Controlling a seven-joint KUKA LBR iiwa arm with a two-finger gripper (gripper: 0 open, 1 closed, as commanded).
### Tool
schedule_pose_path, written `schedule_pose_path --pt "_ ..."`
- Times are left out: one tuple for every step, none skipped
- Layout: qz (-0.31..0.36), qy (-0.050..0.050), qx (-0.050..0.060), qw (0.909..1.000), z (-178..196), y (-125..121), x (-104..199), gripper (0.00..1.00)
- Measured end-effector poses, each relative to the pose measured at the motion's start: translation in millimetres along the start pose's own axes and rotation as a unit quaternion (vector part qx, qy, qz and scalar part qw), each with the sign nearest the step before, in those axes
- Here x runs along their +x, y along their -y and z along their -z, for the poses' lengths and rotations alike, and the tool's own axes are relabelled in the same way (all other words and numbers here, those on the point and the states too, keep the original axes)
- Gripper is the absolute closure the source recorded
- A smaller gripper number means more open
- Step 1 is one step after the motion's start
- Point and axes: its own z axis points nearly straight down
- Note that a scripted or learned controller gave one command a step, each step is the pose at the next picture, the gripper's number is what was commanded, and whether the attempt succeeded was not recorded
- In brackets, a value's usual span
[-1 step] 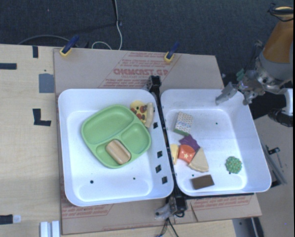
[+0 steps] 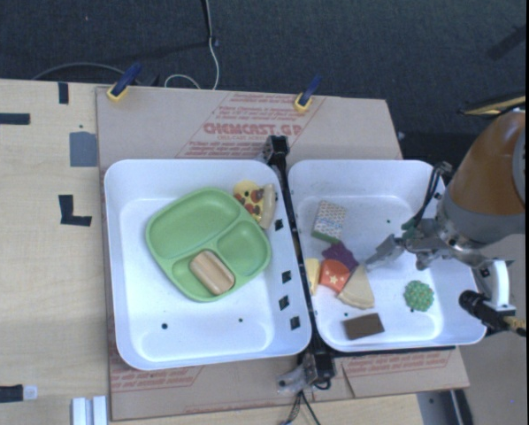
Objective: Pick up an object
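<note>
My gripper (image 2: 395,247) hangs over the right bin (image 2: 384,177), near its right-hand side, with the grey wrist and orange band behind it. Nothing shows in its grasp. Just left of its tip lie purple grapes (image 2: 340,256), a red-orange toy fruit (image 2: 333,275) and a tan wedge (image 2: 359,289). A green bumpy ball (image 2: 418,295) sits below the gripper. Further off are a pale checkered block (image 2: 329,220) to the upper left and a brown rectangle (image 2: 363,327) near the front wall.
The left bin (image 2: 132,326) holds a green divided plate (image 2: 185,228) with a hot dog bun (image 2: 211,272) on it, and a pizza slice (image 2: 256,200) beside the plate. A black divider strip (image 2: 287,237) runs between the bins. A yellow piece (image 2: 311,273) rests against it.
</note>
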Motion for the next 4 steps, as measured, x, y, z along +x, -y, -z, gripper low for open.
schedule_pose_path --pt "0.002 0.004 -0.008 1.0 -72.2 28.6 77.7 0.0" --pt "0.0 0.005 -0.011 0.9999 5.2 27.7 27.7 0.0" --pt "0.004 0.002 -0.008 1.0 -57.9 -9.9 72.2 0.0" --pt "0.002 0.002 -0.006 1.0 -47.8 -6.4 70.1 1.0"
